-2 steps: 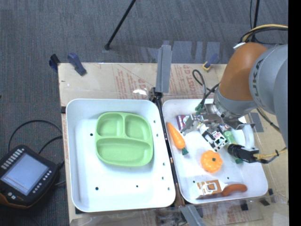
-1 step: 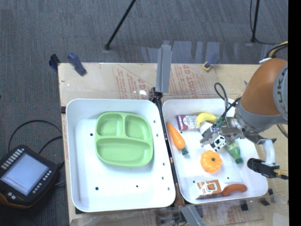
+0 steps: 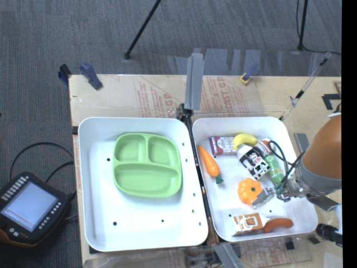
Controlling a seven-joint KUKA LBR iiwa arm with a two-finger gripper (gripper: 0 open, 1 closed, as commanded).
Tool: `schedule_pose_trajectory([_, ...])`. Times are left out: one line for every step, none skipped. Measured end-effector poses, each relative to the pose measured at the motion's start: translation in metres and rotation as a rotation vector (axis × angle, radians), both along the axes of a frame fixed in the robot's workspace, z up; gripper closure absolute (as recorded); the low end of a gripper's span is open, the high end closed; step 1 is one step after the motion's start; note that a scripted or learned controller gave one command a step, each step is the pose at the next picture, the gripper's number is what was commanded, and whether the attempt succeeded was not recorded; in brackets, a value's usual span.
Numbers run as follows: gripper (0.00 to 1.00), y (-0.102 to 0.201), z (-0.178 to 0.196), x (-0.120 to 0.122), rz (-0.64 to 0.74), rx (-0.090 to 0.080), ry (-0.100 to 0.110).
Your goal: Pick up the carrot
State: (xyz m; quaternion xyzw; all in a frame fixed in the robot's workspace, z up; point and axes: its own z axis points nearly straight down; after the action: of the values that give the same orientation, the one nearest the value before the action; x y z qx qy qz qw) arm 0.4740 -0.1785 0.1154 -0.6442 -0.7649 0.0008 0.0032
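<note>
The carrot is orange with a dark green stem end. It lies at the left side of the right bin, its tip pointing up-left, with nothing touching it. My gripper hangs low over the middle right of that bin, just right of an orange pumpkin-like toy. It is well to the right of the carrot and a little nearer the front. The arm's orange band sits at the view's right edge.
The right bin also holds a brown carton, a banana, a cow-patterned carton, a green bottle, a small orange carton and a sausage. A green divided plate lies in the left bin.
</note>
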Motion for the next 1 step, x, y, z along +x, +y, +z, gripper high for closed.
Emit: schedule_pose_trajectory([0.00,-0.0166,0.0250,0.0403,-0.081,-0.002,-0.002])
